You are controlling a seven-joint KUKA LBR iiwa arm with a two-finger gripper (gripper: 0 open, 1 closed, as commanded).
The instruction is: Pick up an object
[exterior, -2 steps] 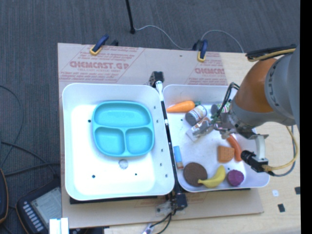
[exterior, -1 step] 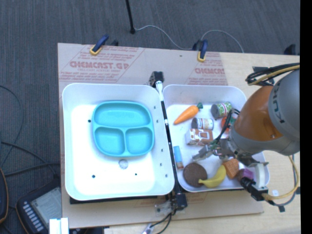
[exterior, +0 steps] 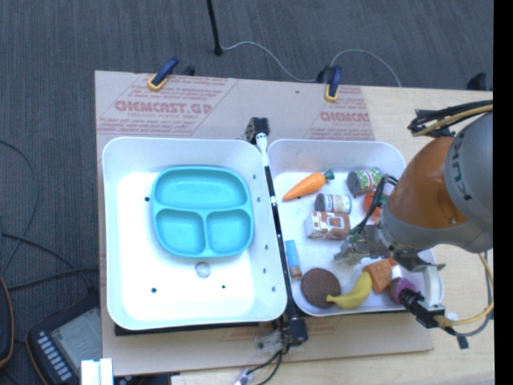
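Toy food crowds the right bin [exterior: 337, 147]: carrot [exterior: 307, 185], can [exterior: 365, 180], brown box [exterior: 329, 226], cookie [exterior: 320, 285], banana [exterior: 352, 294]. The gripper [exterior: 358, 243] hangs low among them, its grip unreadable. Left, a blue divided plate [exterior: 203, 212] sits in the other bin [exterior: 116, 215], on a cardboard-topped bench [exterior: 200, 107] over grey carpet [exterior: 72, 22].

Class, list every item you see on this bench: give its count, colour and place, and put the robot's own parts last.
Bins: 2, white, side by side; left, right.
Divided plate: 1, turquoise, left bin.
Toy carrot: 1, orange, right bin, top.
Can: 1, green label, right bin, top right.
Brown packet: 1, right bin, centre.
Round disc: 1, brown, right bin, bottom.
Banana: 1, yellow, beside the disc.
Clamps: 2, blue-yellow, board's far edge.
Arm: 1, grey with orange band, over right bin.
Pincer: 1, dark, low in right bin.
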